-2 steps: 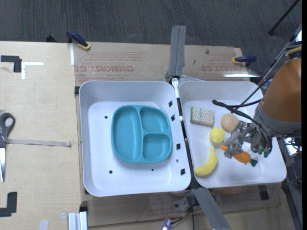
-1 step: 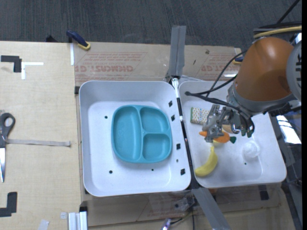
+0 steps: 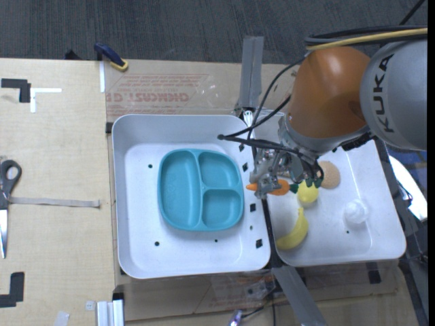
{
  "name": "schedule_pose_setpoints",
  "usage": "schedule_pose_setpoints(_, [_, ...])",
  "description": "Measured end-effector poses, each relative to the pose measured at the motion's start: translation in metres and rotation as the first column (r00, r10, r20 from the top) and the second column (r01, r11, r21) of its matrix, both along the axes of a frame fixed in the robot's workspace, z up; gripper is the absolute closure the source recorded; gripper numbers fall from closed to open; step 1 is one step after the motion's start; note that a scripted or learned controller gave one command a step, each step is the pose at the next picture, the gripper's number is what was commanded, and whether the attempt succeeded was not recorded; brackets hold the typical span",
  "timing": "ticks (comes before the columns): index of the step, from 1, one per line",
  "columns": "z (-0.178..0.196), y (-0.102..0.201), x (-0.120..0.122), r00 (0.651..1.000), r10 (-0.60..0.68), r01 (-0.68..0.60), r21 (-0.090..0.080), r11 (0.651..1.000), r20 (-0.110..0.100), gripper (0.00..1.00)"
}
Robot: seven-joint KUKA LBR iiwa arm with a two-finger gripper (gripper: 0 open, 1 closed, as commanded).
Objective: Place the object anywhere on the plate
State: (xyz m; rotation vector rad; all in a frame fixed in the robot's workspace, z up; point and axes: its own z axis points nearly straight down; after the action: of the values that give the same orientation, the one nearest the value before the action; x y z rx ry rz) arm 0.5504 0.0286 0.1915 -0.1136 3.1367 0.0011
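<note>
A blue plate (image 3: pixel 201 190) with three compartments lies in the left white bin (image 3: pixel 136 250). My gripper (image 3: pixel 273 179) hangs over the seam between the two bins, just right of the plate's right edge. It is shut on a small orange carrot-like object (image 3: pixel 269 188), which sticks out level on both sides of the fingers. The object sits above the bins' shared wall, apart from the plate. The arm's orange band (image 3: pixel 329 94) and wrist cables hide the back of the right bin.
The right bin (image 3: pixel 380 243) holds a yellow lemon (image 3: pixel 308 195), a banana (image 3: pixel 294 231), a tan round object (image 3: pixel 331 175) and a clear whitish object (image 3: pixel 355 213). Scissors (image 3: pixel 7 182) lie on the bench at far left.
</note>
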Motion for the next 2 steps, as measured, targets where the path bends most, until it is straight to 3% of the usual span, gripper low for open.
schedule_pose_setpoints(1, [0.000, 0.000, 0.000, 1.000, 0.000, 0.000, 0.000, 1.000, 0.000, 0.00])
schedule_pose_setpoints(2, [0.070, -0.075, 0.087, 0.990, 0.143, -0.143, -0.002, 0.990, 0.004, 0.00])
